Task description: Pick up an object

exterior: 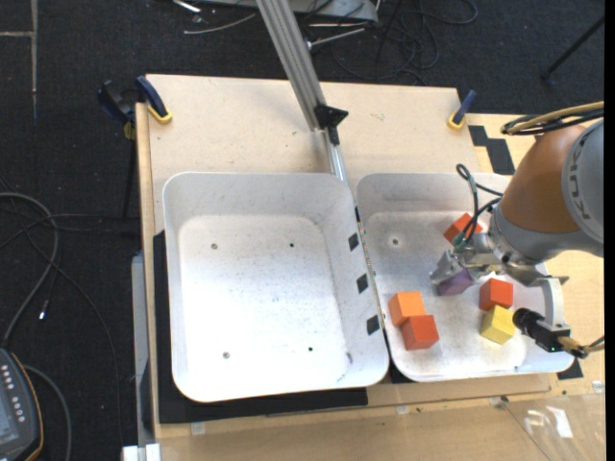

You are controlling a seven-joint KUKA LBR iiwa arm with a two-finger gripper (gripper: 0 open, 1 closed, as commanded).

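My gripper (457,260) is low in the right bin (404,200), right at a purple object (452,280) that lies just under its tip. The arm's orange band (538,185) reaches in from the right. An orange-red block (461,227) sits just behind the gripper. To the right of the purple object is a red block (496,293), with a yellow block (498,327) in front of it. Near the bin's left wall an orange block (407,305) touches a red-orange block (420,331).
The left bin (192,209) stands beside the right one, their rims meeting at the middle. A metal pole (293,51) slants down from the top to the bins' back edge. Clamps sit at the bench's back corners.
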